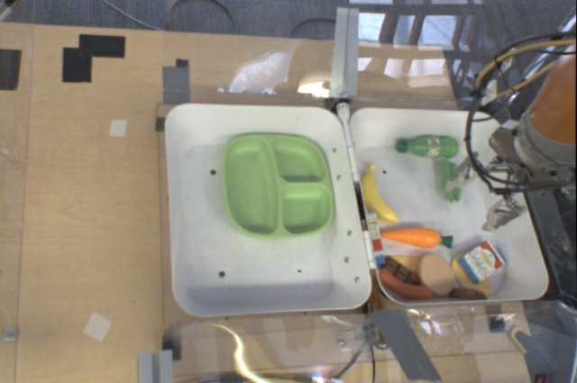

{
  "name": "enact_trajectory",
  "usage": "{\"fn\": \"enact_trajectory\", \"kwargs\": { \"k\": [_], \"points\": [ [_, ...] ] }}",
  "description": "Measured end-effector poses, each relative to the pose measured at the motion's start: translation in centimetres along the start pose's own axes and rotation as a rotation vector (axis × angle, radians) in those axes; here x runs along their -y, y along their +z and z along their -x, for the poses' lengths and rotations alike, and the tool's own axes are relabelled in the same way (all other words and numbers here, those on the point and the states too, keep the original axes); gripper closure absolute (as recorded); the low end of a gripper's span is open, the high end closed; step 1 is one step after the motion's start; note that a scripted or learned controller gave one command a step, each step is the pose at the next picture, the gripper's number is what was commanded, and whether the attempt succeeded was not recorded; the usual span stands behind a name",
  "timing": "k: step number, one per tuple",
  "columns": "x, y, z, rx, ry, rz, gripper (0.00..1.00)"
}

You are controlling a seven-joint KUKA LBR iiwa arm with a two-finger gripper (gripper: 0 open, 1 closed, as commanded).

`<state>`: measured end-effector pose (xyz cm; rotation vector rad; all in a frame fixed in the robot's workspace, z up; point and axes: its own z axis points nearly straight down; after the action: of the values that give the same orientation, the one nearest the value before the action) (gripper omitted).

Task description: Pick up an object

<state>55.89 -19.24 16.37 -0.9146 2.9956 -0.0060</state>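
The right bin (532,287) holds several toy items. A green bottle (425,145) lies near its back, a yellow banana (377,196) rests along the left wall, and an orange carrot (413,238) lies below the banana. At the front are a brown sausage (401,284), a tan round piece (436,273) and a small carton (478,264). My gripper (480,196) hangs over the right part of this bin, open, with nothing between its fingers. One fingertip (462,177) is just right of a small green piece (448,176) below the bottle.
The left bin (194,282) holds a green divided plate (277,185). A metal divider (353,192) separates the two bins. The arm and its cables (505,75) crowd the right side. Bare bin floor shows between the bottle and the carton.
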Motion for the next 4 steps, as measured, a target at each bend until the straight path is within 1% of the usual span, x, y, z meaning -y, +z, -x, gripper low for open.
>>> {"fn": "enact_trajectory", "kwargs": {
  "k": [1, 2, 3, 4],
  "points": [
    [-3.7, 7.4, 5.5, 0.005, 0.188, -0.003, 0.0],
    [-5.6, 7.2, 1.2, 0.006, 0.169, -0.005, 0.0],
    [1.3, 3.0, 1.5, 0.002, 0.014, -0.004, 0.0],
    [4.0, 7.1, 8.4, 0.002, 0.174, -0.001, 0.0]
  ]
}}
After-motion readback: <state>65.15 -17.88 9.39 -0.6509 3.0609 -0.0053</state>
